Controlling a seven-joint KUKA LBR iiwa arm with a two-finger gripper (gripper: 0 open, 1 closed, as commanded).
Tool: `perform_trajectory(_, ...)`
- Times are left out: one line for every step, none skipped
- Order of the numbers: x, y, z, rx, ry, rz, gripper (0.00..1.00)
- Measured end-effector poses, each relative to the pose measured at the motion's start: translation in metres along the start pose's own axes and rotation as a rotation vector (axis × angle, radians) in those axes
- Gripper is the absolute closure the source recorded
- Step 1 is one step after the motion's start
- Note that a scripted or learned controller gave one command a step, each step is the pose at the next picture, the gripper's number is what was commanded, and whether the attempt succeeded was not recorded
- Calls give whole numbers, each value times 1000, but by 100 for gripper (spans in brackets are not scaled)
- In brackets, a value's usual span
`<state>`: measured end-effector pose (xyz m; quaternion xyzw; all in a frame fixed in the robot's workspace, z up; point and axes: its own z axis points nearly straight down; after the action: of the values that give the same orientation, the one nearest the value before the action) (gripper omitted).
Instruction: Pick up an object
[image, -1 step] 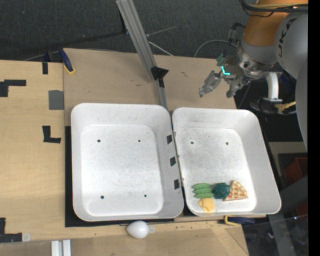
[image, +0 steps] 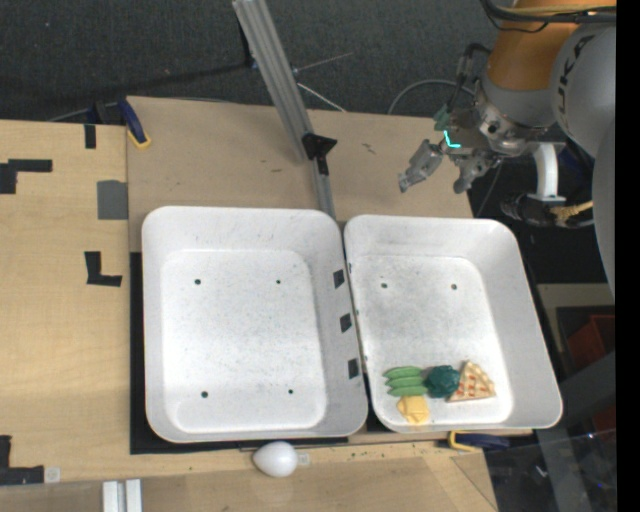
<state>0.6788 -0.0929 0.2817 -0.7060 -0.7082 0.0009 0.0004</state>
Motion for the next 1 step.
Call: perform_trajectory(-2,-9,60,6,0,1,0)
